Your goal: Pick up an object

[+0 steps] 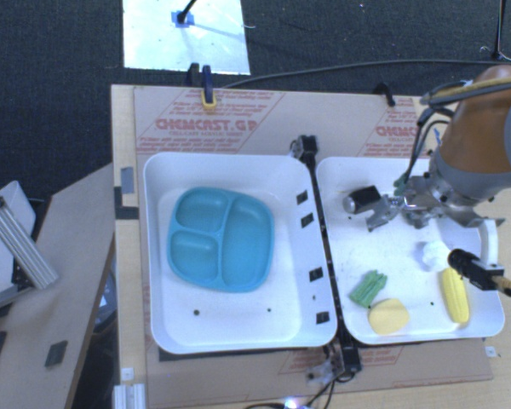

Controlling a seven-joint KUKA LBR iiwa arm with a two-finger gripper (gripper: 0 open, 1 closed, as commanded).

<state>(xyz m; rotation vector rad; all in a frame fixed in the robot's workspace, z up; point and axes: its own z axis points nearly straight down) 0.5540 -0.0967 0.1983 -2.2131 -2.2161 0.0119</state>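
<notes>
Nothing is held yet — the gripper (376,213) hangs over the right bin (341,177), jaws' state unclear. A descent toward the corn (455,295) is needed.

Bench: a wooden top (85,228) under a clear sheet with red lettering (206,126).
Left bin: shallow, white (157,186), resting on the sheet, touching the right bin along a dark seam with black clips.
Right bin: shallow, white (341,177), beside it on the same sheet.
Clamp: a blue and yellow clamp (207,88) grips the sheet's far edge.
Near left: a small dark tag (57,353) lies on the wood.
</notes>
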